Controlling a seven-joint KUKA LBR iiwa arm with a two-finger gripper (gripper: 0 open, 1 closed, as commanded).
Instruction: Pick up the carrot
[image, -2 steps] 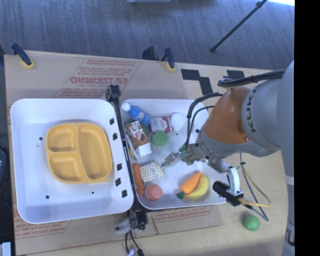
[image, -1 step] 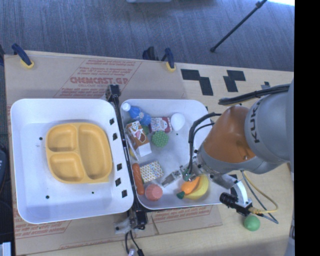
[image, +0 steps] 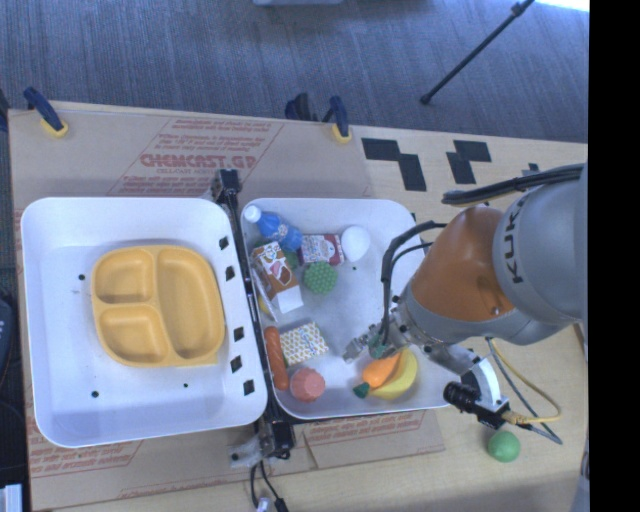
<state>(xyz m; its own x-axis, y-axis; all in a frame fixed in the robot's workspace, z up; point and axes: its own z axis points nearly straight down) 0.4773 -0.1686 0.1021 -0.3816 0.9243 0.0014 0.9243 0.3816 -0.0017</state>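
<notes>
The carrot (image: 379, 372) is a short orange piece with a bit of green at its end. It lies in the right bin (image: 398, 214) near the front wall, resting against a yellow banana (image: 403, 377). My gripper (image: 368, 346) hangs low over the bin floor, just behind and slightly left of the carrot, very close to it. The grey and orange wrist above covers much of the gripper. The carrot is on the bin floor and nothing lifts it.
The right bin also holds a blue bottle (image: 274, 227), a small carton (image: 275, 268), a green ball (image: 320, 278), a white egg (image: 355, 241), a waffle square (image: 303, 341), an orange-red sausage (image: 274, 357) and a pink round piece (image: 307, 384). A yellow divided plate (image: 157, 304) sits in the left bin.
</notes>
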